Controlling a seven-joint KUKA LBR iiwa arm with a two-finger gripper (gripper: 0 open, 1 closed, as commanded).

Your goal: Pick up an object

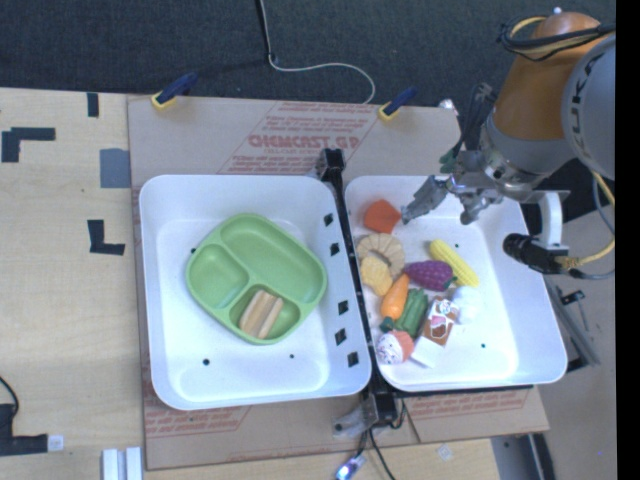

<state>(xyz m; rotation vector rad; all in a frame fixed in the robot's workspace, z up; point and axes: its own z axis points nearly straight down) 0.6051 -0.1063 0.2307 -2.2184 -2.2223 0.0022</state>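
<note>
Over the right bin (520, 298) the grey arm (560, 88) with its orange band reaches in from the right, and the gripper (440, 200) hangs above the bin's upper left part. One dark finger (418, 206) points down and left toward the orange-red piece (381, 215), its tip just beside that piece without clearly touching it. The other finger (470, 206) sits well off to the right, so the claw is spread apart, and nothing is between the fingers.

The toys are crowded along the left side of the right bin. Below the orange-red piece lies a tan, ridged bread-like toy (380, 246), with a yellow lump (375, 271) touching it just underneath. A carrot (395, 295) lies at a slant beside a green vegetable (413, 311). A purple bunch of grapes (430, 274) rests next to a yellow corn cob (453, 262), which lies on a diagonal toward the bin's middle. Nearer the front rim, a small printed carton (440, 324) lies tilted, and a round red-and-white piece (393, 346) rests near the divider.

In the left bin (170, 268) a green divided plate (256, 276) lies tilted, with a tan bread-like slice (262, 312) in one of its lower compartments.

Both bins rest on a cardboard sheet (290, 138), touching at the middle.
</note>
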